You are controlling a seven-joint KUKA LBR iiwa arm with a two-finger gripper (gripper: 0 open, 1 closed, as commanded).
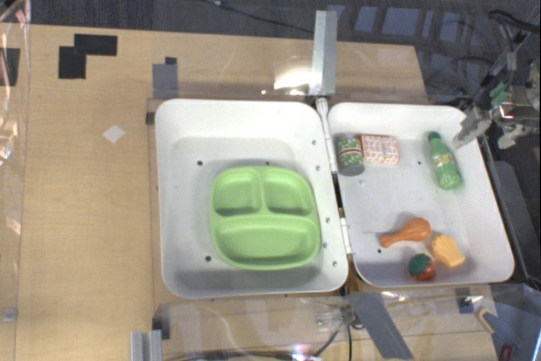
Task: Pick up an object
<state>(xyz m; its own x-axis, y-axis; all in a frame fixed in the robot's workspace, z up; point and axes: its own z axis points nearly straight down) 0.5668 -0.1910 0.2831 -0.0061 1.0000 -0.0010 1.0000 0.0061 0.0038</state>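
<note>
Camera view: two white bins on a pale wooden bench above dark carpet.
Left bin (169,182) holds a green divided plate (265,217). Right bin (494,224) holds a green bottle (443,161), a small can (349,154), a pink box (379,150), a toy drumstick (407,232), an orange piece (448,251) and a red-green fruit (422,267). The gripper (499,110) is at this bin's far right corner; how it stands I cannot tell.

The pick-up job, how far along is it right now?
Nothing looks picked yet. The green bottle, can, small box, drumstick, yellow piece and red-green fruit all lie in the right bin; the green tray sits in the left bin. The gripper is at the right bin's far right corner. Descending and grasping remain.
</note>
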